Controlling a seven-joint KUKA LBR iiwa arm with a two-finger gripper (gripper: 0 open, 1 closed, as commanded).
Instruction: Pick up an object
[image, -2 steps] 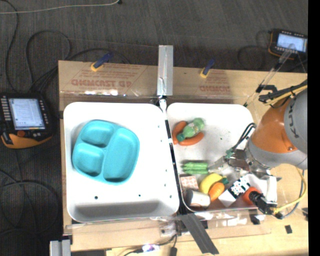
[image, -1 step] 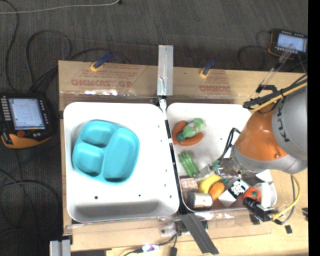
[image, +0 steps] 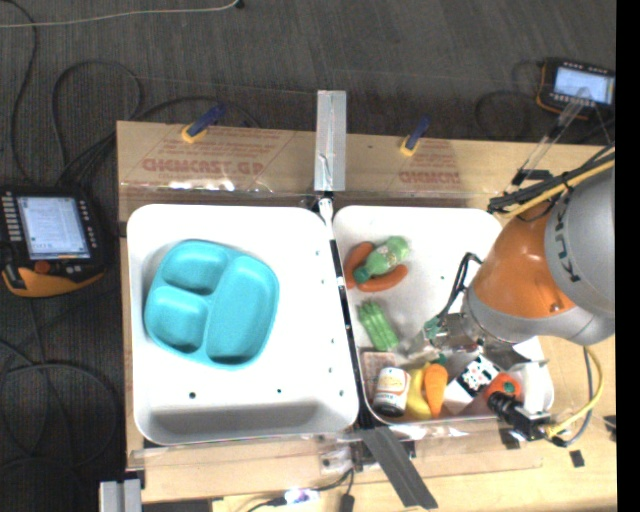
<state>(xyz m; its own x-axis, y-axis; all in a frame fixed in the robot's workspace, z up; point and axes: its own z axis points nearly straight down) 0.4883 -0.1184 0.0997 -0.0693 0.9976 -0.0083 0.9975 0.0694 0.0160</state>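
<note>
Gripper (image: 440, 340) hangs low in the right bin (image: 440, 225) over the carrot (image: 435, 387), finger state unreadable, so best descend straight, clear of the bottle (image: 391, 391)

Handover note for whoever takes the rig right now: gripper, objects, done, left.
Gripper: low in the right bin, near its front; the wrist hides the fingers, so open or shut cannot be told. No object seen between them.

Objects: the right bin holds a carrot-like toy with a green top at the back, a green piece mid-left, a small jar and an orange piece at the front, close by the gripper. The left bin holds a turquoise divided tray.

Done: arm is down among the front items.
Left: a confirmed grasp and lift.
</note>
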